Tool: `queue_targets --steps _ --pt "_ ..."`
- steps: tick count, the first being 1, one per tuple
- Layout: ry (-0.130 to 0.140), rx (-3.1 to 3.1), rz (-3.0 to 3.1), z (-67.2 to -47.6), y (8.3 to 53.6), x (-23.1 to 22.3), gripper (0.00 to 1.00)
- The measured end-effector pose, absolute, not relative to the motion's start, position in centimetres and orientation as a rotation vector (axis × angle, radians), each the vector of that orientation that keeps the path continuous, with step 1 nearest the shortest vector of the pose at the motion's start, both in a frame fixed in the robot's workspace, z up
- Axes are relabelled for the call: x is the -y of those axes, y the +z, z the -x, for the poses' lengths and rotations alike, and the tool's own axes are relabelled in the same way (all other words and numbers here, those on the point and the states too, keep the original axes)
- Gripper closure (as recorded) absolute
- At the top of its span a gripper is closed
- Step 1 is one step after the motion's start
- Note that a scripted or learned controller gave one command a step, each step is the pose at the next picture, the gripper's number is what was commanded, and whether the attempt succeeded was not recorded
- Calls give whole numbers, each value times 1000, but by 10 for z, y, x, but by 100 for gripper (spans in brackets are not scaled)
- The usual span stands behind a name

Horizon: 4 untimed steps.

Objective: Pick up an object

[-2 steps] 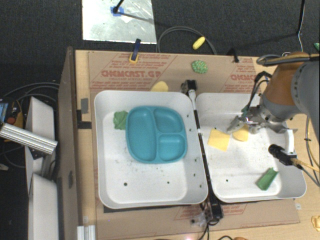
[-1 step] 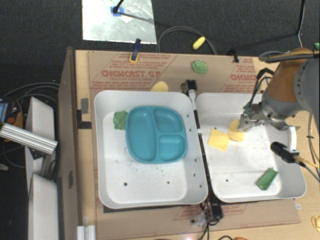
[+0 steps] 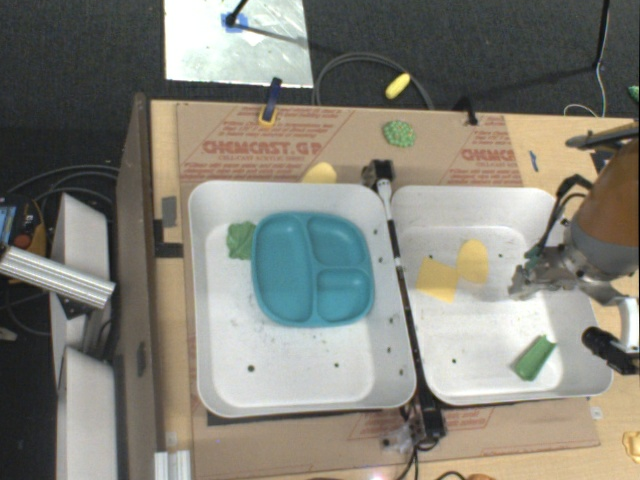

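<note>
The right bin [image 3: 470,373] holds a flat yellow wedge [image 3: 437,279], a rounded yellow piece [image 3: 473,261] beside it, and a green block [image 3: 534,357] near the front right corner. My gripper [image 3: 522,280] sits low over the right side of this bin, just right of the rounded yellow piece and above the green block. It is dark and small in the camera view, and nothing can be made out in it. The grey arm with its orange band [image 3: 610,213] comes in from the right.
The left bin [image 3: 290,383] holds a blue divided plate [image 3: 312,269] with a green leafy piece [image 3: 241,238] at its left edge. Behind the bins, on the cardboard, lie a yellow piece [image 3: 320,174] and a green round piece [image 3: 399,133].
</note>
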<state>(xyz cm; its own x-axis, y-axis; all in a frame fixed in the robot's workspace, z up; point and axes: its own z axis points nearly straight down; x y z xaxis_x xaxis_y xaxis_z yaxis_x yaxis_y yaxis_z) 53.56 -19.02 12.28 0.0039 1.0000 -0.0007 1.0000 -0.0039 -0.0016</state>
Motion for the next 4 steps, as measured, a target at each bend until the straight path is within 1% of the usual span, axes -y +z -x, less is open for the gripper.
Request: queue_targets --steps 1,2,3,4 --pt "-14 2240 2218 -547 235 142 100" --pt "-3 2227 2220 -544 228 144 0" --pt "0 2229 2211 -577 149 112 0" --pt "-19 2241 2216 -554 301 58 0"
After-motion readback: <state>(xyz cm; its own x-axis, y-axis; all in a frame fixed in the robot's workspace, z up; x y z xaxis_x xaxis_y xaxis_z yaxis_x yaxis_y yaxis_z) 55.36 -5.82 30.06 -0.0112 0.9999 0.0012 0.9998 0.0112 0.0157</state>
